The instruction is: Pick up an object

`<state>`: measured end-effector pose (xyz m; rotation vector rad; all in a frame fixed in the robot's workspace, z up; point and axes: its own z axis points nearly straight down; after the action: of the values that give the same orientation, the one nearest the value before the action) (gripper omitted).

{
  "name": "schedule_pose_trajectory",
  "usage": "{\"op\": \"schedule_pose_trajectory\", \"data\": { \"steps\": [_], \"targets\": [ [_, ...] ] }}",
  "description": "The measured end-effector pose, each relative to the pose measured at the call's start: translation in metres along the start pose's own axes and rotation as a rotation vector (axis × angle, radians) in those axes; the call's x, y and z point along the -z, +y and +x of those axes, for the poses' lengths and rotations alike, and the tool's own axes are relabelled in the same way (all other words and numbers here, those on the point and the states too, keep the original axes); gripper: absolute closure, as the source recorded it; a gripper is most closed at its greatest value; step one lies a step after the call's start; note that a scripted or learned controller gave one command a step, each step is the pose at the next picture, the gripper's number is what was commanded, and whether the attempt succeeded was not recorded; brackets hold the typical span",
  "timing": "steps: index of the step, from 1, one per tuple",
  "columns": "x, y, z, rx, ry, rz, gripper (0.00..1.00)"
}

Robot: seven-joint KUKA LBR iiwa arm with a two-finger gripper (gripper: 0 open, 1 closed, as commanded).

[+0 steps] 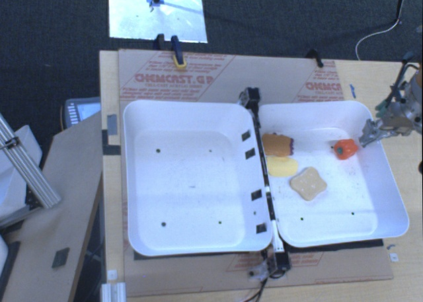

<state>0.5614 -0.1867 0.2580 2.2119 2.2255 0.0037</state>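
Note:
The right bin (370, 225) holds an orange-red pepper-like toy (344, 149), a brown and orange bun-like piece (278, 144), a flat yellow piece (283, 166) and a tan toast-shaped piece (308, 184). My gripper (367, 135) reaches in from the right edge, over the bin's right rim, its tips just right of the red toy. Nothing shows between them.
The left bin (192, 182) sits beside the right one, joined by black clips (256, 195) along the shared rim. A yellow clamp (178, 63) stands at the bench's back edge. A metal plate (157, 3) lies on the dark floor behind.

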Motion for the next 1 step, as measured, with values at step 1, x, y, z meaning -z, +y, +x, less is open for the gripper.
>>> {"op": "schedule_pose_trajectory", "data": {
  "steps": [1],
  "targets": [
    [0.1036,-0.0209,0.0401,0.002,-0.001,-0.009,1.0]
  ]
}}
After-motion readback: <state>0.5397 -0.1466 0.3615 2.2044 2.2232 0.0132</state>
